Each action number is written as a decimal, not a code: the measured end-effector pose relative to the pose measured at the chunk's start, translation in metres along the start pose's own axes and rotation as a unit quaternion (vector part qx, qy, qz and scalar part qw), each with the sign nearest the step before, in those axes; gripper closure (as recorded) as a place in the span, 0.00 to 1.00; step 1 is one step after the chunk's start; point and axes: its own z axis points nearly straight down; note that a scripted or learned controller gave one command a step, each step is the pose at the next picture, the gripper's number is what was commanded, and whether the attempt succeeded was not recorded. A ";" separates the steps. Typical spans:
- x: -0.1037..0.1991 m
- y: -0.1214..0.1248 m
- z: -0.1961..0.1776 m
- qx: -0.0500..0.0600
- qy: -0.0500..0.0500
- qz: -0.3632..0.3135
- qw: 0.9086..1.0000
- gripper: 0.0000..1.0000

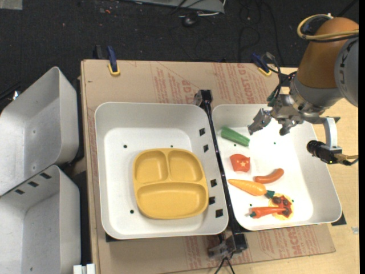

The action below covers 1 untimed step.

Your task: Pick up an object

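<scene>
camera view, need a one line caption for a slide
Gripper hovers over the right bin above a green piece, strawberry, sausage and carrot; yellow tray in left bin.

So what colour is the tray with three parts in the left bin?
The divided tray is yellow, seen plainly in the camera view.

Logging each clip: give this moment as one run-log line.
end effector: above right bin, nothing held | nearest: green piece | left bin: yellow tray

Grey arm (348,67), orange band (322,56), yellow cable loop (313,24), dark metal end effector (271,119)
</scene>
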 end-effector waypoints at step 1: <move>0.000 0.003 -0.007 -0.006 -0.001 -0.001 1.000 0.00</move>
